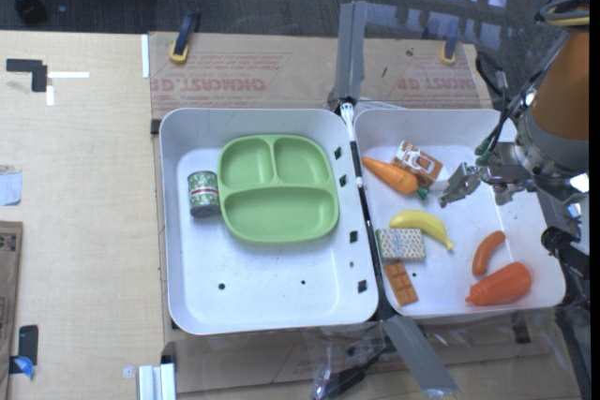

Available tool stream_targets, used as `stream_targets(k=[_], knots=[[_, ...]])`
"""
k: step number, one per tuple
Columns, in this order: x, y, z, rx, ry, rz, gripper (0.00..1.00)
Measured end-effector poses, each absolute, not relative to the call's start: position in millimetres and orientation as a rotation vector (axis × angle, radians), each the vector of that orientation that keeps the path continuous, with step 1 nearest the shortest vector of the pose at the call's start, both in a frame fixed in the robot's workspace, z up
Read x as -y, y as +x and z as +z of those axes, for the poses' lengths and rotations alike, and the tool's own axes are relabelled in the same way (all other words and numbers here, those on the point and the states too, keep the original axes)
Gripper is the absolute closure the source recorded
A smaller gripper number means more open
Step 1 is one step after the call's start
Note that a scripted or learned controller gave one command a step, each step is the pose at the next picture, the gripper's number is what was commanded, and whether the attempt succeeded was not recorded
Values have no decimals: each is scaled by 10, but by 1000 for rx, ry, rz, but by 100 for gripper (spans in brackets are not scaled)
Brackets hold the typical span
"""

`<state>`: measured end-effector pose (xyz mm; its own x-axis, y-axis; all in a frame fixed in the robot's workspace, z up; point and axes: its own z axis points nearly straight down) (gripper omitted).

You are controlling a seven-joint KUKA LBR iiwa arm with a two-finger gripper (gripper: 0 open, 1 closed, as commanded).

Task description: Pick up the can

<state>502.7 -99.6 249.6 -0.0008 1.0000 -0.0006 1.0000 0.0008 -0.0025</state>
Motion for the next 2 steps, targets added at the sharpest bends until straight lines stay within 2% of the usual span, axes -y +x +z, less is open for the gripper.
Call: stream_targets(k=[1, 2], knots=[[1190, 5756, 1677, 2372, -2058, 3, 0], [1042, 6493, 1049, 2483, -1948, -15, 0]])
